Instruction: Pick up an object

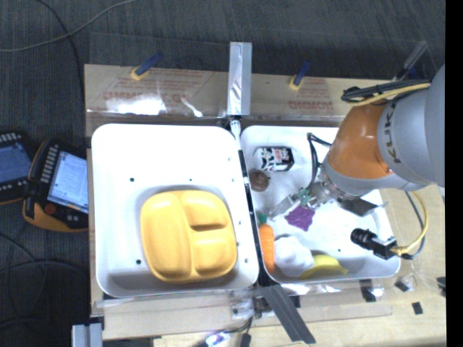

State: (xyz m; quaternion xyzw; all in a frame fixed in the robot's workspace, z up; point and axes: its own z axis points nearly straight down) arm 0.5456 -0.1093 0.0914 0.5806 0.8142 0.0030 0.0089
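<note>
My gripper (307,196) is low in the right bin (318,137), near its middle, under the grey and orange wrist. A purple object (300,217) lies just below and against the gripper's tip. A thin green piece (278,210) pokes out to its left. Whether anything sits in the gripper is hidden. A black and white patterned item (275,158) lies toward the bin's back. A small brown round thing (258,181) rests by the left wall. At the front lie an orange carrot (267,242), a white object (290,254) and a yellow banana-like piece (327,265).
The left bin (116,150) holds a yellow divided plate (188,233). A metal divider strip (239,78) stands behind the two bins. A handheld pendant (58,186) lies off the bench to the left.
</note>
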